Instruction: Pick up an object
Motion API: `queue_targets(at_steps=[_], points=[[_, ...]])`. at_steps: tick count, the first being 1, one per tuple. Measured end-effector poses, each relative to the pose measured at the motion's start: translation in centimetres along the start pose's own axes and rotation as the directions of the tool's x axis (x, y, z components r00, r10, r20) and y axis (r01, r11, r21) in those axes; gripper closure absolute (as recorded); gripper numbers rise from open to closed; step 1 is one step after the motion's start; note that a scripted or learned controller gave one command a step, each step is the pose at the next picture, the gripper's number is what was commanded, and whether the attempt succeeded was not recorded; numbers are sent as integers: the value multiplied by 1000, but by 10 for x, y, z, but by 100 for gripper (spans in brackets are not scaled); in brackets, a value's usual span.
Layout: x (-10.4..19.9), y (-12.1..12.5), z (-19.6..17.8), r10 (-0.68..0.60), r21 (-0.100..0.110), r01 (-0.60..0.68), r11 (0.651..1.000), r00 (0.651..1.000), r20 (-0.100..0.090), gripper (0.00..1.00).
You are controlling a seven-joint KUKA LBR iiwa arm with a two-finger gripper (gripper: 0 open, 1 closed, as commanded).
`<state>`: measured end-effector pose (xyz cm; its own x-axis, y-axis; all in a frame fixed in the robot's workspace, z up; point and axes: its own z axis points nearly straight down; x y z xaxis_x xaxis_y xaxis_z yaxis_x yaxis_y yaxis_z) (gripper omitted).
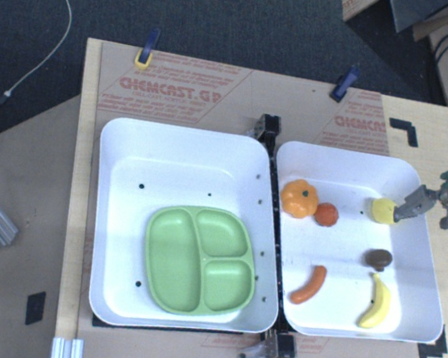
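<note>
Yellow object (382, 210) touches the tool (409, 208) reaching from the right.

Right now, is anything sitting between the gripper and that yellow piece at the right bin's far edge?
Nothing visible does. The gripper sits right beside the yellow piece in the right bin, with no other item between them. The brown piece and the banana lie nearer the camera, the red ball off to the left.

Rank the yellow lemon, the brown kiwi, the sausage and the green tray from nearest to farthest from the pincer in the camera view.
From the pincer:
1. Yellow lemon, at its tip.
2. Brown kiwi, below it.
3. Sausage, right bin's lower left.
4. Green tray, left bin.
</note>
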<state>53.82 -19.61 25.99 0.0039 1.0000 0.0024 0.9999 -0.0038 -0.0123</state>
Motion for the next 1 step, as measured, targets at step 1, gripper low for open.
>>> queue_targets(at_steps=[1], points=[[1,2,-7,-4,-13,4,1000,1000,3,0]])
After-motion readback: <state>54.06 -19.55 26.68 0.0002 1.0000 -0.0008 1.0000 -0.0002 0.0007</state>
